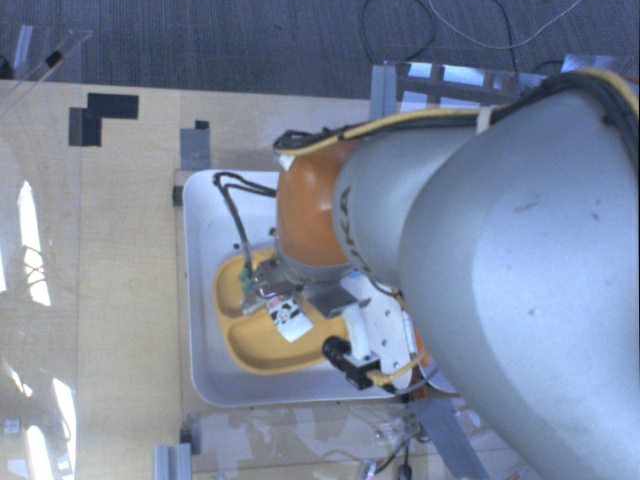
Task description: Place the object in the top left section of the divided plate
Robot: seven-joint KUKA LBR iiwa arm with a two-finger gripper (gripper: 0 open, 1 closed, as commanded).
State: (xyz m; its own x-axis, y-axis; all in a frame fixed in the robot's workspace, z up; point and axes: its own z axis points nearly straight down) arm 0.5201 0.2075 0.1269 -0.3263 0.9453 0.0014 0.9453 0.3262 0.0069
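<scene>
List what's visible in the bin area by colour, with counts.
White: 1, the bin
Yellow: 1, the divided plate in that bin
Green: 1, a small object at the plate's upper part, near the arm's wrist; too small to identify
Total: 3

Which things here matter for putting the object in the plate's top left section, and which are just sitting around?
Belongs to the job:
- yellow divided plate, lying in the white bin
- the arm's gripper, down over the plate; whether it holds anything is hidden

Just lying about:
- black L-shaped mark on the bench
- black cables on the grey floor beyond
</scene>
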